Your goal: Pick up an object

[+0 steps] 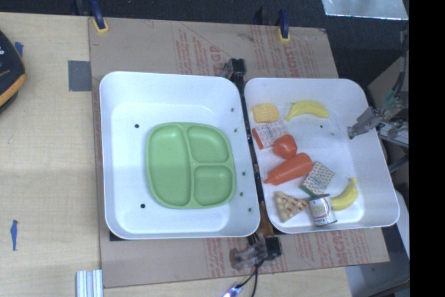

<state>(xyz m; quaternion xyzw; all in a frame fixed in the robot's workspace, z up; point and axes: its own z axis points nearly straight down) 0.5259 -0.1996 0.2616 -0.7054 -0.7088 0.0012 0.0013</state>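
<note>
while i watch from far away, i see my gripper at the right edge of the right bin, low over its white floor. its tips are too small and dark for me, so i cannot tell how it is set. nothing i can see sits in it. closest to it lies a yellow banana, with a yellow block beside that. lower down are a red tomato, an orange carrot, a checked block, a pizza slice, a small can and a second banana. over in the left bin sits a green tray with three parts.
</note>
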